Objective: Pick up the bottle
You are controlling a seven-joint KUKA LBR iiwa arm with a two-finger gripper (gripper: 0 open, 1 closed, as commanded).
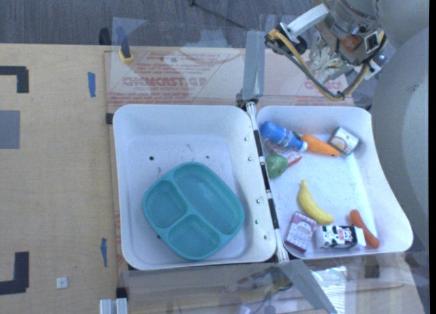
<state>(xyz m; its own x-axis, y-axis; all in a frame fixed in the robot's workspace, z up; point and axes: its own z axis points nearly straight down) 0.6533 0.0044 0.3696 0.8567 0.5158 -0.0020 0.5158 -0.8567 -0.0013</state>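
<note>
well above the right bin (381, 169), hand (327, 60) state unreadable; you should drop squarely over the blue bottle (281, 135), clear of the carrot (320, 145) beside it.

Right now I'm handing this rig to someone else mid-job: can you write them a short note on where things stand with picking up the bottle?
Gripper: raised above the far edge of the right bin, nothing seen between its fingers; open or shut cannot be told.
Bottle: blue, lying on its side in the right bin's far-left corner, against the divider, beside the orange carrot and a green item.
Left bin: holds the teal divided tray.
Done: nothing yet; the bottle lies in the bin.
Left: descend over the bottle, grasp, lift.
</note>
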